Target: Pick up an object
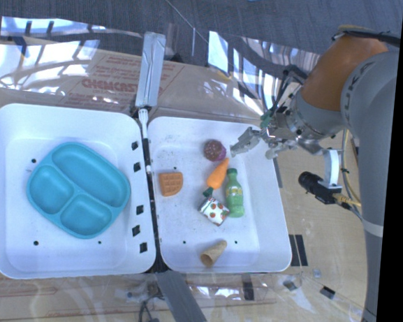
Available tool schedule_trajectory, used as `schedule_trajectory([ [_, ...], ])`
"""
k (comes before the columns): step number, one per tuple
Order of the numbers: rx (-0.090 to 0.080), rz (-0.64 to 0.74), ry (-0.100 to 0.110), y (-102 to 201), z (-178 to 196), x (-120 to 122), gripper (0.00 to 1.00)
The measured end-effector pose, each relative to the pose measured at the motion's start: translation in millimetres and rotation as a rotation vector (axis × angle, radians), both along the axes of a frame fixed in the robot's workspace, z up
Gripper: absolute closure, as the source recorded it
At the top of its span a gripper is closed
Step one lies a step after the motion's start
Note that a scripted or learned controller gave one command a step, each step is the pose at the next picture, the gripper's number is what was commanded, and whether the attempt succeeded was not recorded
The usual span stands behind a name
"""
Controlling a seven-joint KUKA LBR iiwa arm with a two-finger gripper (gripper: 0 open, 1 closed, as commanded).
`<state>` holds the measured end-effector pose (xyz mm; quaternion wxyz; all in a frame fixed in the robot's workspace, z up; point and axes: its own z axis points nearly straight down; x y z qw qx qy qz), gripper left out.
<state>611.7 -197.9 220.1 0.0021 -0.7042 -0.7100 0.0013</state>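
Note:
The right bin holds several small items: a dark red round piece, an orange carrot, a green bottle, a white dotted cube, a tan waffle piece and an ice-cream cone. My gripper hangs over the bin's upper right part, just right of the red piece. Its two grey fingers are spread apart with nothing between them.
The left bin carries a blue divided plate. A ridge with black clips separates the two bins. Cardboard and clear plastic lie behind the bins. The arm's wrist and cables crowd the right bin's upper right corner.

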Motion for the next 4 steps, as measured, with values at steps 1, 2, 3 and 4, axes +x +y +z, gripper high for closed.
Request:
schedule_trajectory([
  [1, 0.002, -0.08, 0.008, -9.9, -113.0, 0.7, 0.0],
  [2, -0.001, -0.122, -0.001, 1.0, -128.3, -17.2, 0.0],
  [3, 0.0, -0.118, 0.001, 1.6, -118.2, -16.7, 1.0],
  [4, -0.001, -0.256, -0.008, 82.0, -1.6, -54.2, 1.0],
])
